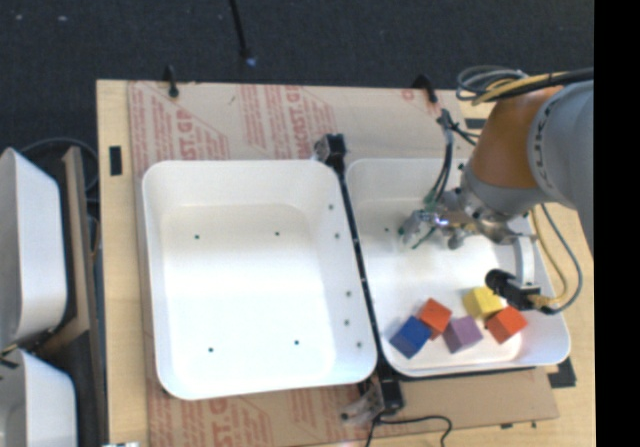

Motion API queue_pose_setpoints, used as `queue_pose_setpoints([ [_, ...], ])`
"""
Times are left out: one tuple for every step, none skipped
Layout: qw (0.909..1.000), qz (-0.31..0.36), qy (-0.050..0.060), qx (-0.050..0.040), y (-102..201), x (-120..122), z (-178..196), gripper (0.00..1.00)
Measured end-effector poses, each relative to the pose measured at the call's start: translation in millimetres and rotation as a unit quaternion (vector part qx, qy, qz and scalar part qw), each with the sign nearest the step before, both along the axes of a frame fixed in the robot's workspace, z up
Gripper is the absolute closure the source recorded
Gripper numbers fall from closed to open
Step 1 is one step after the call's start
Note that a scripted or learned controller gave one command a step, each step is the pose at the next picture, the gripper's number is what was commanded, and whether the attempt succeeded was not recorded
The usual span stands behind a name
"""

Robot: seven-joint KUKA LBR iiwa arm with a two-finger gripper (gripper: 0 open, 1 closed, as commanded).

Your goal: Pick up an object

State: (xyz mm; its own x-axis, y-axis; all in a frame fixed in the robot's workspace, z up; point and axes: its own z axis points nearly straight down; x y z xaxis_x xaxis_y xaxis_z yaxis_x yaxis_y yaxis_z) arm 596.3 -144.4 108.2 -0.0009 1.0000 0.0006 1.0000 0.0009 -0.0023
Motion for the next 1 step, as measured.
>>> queue_pose_setpoints([
  [1.0, -0.002, 0.001, 0.0, 0.5, -81.3, 44.4, 0.0],
])
